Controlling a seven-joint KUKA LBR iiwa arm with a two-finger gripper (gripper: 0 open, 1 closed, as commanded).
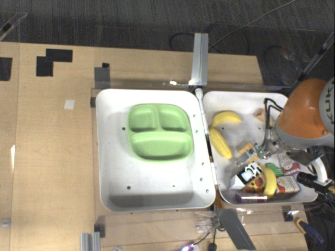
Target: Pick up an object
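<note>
Arm with orange band [304, 114] reaches over right bin [230, 102] from its right edge. Gripper [261, 151] is low at mid-bin among clutter; cannot tell its state or whether it has anything.

Corn cob [220, 143], yellow and bumpy, lies by the bin's left wall, long axis running from far-left to near-right. Smooth curved banana [226, 118] lies near the far-left corner, arched crosswise. Second banana [269, 181] stands roughly lengthwise at the near edge on small cartons [286, 185].

Left bin [112, 182] holds a green plastic divided tray [159, 130], three compartments, rounded corners.

green tray [159, 132], yellow bananas [225, 118], perhaps corn [220, 143]
</note>
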